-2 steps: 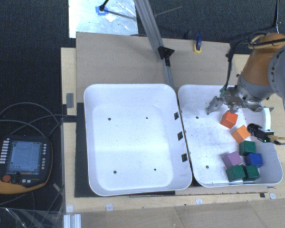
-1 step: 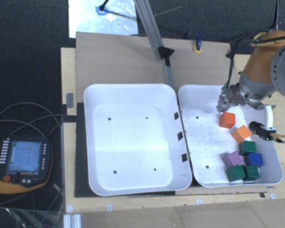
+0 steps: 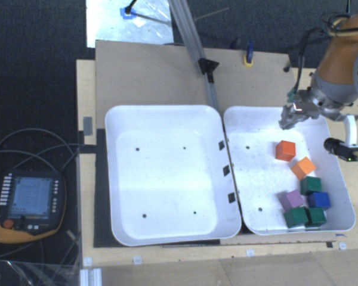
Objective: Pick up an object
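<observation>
Nearest candidate: red-orange cube [image 3: 285, 150] in the right bin [image 3: 250, 177], upper-right area, standing clear of the rest. Looks like a small rigid block: probably light, stiff, not fragile, flat faces so likely decent grip. I'd pinch it across two opposite side faces, coming straight down; it has free space on its left and top sides.

Just below-right of it: orange cube [image 3: 303, 167], near but seemingly apart. Further down, a tight cluster in the bin's lower-right corner: purple block [image 3: 292, 199], blue block [image 3: 319, 200], green blocks [image 3: 304, 216]. These touch each other, so harder to get fingers around.

Gripper [image 3: 288, 117] hovers above the bin's upper edge, up-left of the red-orange cube, nothing between its fingers. Can't tell finger spacing from this angle.

Left bin [image 3: 161, 171] sits alongside.
</observation>
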